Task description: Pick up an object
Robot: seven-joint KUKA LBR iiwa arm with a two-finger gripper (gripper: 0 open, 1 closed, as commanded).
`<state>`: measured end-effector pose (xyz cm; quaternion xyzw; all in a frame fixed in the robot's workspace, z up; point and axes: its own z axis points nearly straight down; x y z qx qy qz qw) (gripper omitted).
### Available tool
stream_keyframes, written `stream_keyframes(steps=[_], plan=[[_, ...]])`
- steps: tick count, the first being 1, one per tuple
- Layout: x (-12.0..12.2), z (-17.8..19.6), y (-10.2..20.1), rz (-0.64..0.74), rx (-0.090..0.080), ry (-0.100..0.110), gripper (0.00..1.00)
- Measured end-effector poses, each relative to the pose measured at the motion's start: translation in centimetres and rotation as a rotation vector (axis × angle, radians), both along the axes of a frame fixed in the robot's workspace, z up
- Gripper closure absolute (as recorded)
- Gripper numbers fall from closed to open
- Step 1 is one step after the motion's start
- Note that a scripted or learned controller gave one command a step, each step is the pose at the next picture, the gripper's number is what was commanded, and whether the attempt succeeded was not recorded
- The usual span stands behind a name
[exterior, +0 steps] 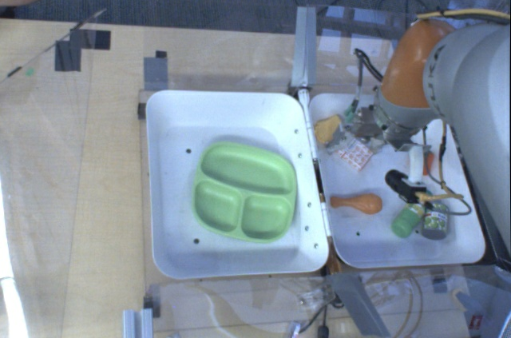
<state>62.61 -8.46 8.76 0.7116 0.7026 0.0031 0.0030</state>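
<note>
Working in the right bin [375,244], I have the gripper [356,133] low at its far end, on the side next to the left bin [164,192]. It sits right over a red-and-white checked packet [353,157], with a yellow lump [326,129] just beside that. I cannot tell whether the gripper is apart or together, because the wrist hides it. The packet looks flat and limp, so I'd centre on it, descend straight and pinch clear of the yellow lump. The orange spoon-shaped thing [358,203] nearer the front looks an easier fallback.

Pale wooden bench [72,169] — two white bins [172,248]
</note>
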Motion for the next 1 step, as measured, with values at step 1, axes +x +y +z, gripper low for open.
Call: stream_keyframes(steps=[1], plan=[[0.20,1.20,0.14,0.003,0.001,-0.006,1.00]])
